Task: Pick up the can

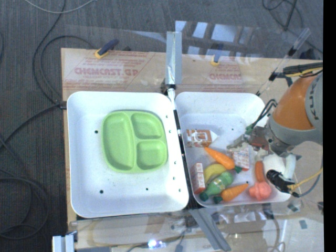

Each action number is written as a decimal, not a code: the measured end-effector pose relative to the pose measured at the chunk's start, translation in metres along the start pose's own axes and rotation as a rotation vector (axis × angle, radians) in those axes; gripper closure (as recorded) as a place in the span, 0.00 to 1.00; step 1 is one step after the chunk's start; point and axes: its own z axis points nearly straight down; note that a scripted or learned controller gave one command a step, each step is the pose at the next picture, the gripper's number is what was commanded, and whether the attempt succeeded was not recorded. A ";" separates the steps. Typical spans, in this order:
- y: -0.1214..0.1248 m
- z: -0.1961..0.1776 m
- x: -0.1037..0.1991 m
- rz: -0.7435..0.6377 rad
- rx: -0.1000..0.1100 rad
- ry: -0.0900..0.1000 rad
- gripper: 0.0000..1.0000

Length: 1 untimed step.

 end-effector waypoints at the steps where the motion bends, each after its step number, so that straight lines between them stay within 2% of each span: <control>1: -0.048 0.002 0.010 -0.302 -0.010 -0.013 0.00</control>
